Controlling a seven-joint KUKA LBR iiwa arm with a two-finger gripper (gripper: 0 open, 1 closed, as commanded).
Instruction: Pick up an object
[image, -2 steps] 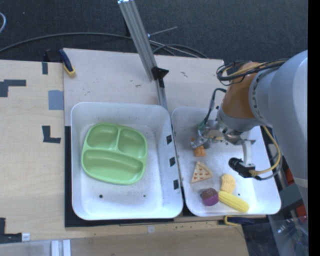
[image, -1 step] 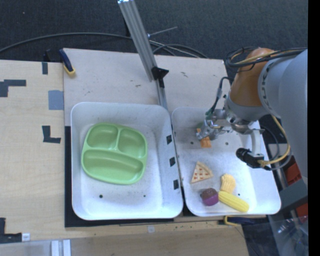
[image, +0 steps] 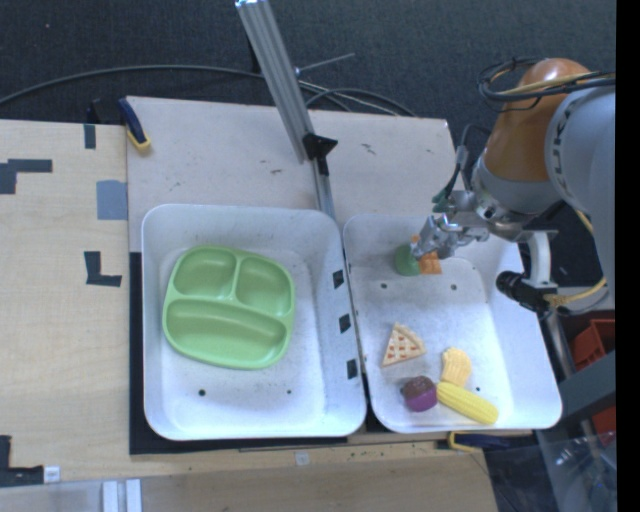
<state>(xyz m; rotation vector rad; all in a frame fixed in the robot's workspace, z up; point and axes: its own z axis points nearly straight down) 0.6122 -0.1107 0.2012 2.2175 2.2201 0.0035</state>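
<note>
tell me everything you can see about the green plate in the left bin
The green plate is a light lime green divided tray that looks like smooth plastic, with rounded corners. It has three compartments: two smaller ones along the far side and one long one along the near side. It lies flat and right way up on the floor of the left bin, turned slightly askew. Nothing lies in it or touches it.

Two bins sit side by side on the worktop (image: 230, 150). A divided tray (image: 229, 307) lies in the left bin (image: 160, 400). In the right bin (image: 520, 330), a pizza slice (image: 402, 346) lies centrally, with a corn cob (image: 466, 403) toward the near right corner.
</note>
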